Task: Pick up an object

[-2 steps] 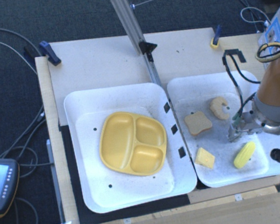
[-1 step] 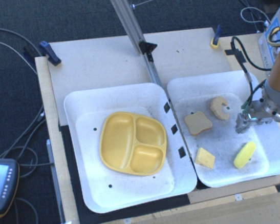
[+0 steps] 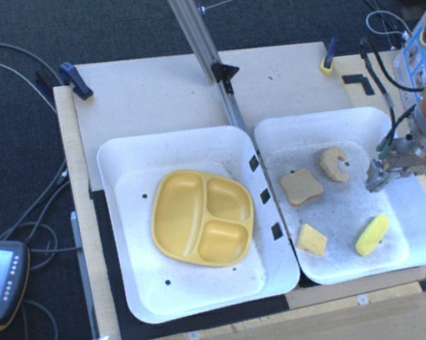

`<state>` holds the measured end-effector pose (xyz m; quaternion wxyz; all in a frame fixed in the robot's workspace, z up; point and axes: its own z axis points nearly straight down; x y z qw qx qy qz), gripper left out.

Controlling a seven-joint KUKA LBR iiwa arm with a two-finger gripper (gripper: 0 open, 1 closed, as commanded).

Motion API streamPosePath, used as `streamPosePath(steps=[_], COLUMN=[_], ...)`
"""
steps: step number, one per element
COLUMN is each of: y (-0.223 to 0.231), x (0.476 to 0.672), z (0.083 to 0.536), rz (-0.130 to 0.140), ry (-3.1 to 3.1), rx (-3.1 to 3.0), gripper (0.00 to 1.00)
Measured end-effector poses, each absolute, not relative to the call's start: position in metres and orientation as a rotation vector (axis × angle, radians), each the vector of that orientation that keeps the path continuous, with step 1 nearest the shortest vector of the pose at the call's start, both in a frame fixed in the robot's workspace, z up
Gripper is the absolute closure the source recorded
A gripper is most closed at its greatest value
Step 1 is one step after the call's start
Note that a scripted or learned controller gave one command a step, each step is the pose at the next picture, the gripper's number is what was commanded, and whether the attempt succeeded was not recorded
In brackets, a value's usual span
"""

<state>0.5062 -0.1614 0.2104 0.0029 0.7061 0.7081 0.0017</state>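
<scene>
The right bin (image 3: 395,120) holds a tan bread slice (image 3: 302,186), a beige doughnut-shaped piece (image 3: 335,164), a pale yellow cheese wedge (image 3: 312,239) and a yellow lemon-like piece (image 3: 372,235). My gripper (image 3: 376,179) hangs over the right side of this bin, to the right of the doughnut piece and above the lemon piece in the image. Nothing shows between its tips. The wrist hides how the tips stand.
The left bin (image 3: 118,167) carries a yellow three-compartment tray (image 3: 202,217). A metal pole (image 3: 192,19) slants down to the seam between the bins. Blue clamps (image 3: 74,79) sit at the bench's back corners. Cables lie at the right.
</scene>
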Motion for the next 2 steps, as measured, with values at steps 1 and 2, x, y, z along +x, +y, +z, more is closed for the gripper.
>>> streamPosePath(steps=[1, 2], y=[-0.162, -0.106], x=[0.508, 0.513], z=[0.261, 0.250], rz=[0.006, 0.002], ry=[2.219, 2.232], rx=[2.214, 2.216], gripper=[1.00, 1.00])
